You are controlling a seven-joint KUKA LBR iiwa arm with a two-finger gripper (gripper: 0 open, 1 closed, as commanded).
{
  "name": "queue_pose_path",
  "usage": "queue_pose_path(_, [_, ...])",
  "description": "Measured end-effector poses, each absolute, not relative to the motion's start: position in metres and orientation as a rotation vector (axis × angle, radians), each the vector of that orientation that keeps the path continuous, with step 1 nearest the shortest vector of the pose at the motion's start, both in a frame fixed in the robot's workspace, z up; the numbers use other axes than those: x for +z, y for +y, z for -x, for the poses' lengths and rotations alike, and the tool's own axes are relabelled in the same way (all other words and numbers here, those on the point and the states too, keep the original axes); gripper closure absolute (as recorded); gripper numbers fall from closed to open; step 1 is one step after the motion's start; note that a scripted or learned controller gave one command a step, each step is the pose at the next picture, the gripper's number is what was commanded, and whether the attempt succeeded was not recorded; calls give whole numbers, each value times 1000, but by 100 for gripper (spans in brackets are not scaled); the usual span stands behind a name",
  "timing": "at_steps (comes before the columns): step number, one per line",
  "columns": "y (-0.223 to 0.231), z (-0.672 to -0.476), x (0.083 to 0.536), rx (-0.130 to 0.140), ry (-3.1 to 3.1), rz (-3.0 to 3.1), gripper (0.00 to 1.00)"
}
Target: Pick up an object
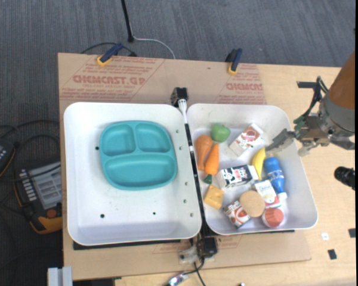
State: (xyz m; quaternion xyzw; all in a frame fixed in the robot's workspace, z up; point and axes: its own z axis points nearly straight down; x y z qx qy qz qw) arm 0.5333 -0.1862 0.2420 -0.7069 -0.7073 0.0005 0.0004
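The right bin (298, 219) holds several toy foods: a green pepper (221, 133), a carrot (212, 157), a red-and-white carton (246, 139), a yellow banana (258, 160), a blue bottle (274, 175), a black-and-white milk carton (237, 174), a cheese wedge (213, 198), a tan bun (252, 204) and a red tomato (274, 218). My gripper (293, 142) hovers over that bin's right rim, just above the blue bottle. It is open, with nothing between its fingers.
A teal divided plate (137, 155) lies in the left bin (83, 219). Clamps (232, 61) hold the board at the back, and a black post (179, 95) stands between the bins. Cables and a device lie on the floor at left.
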Motion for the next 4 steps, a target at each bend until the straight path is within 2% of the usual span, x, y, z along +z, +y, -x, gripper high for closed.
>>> queue_pose_path(1, [-214, -530, 108, -5, -2257, 2182, 0])
queue_pose_path(2, [-174, -571, 90, 1, -2418, 2023, 0])
queue_pose_path(3, [-174, -573, 101, -5, -2420, 2027, 100])
queue_pose_path(4, [-174, -572, 100, -5, -2420, 2027, 0])
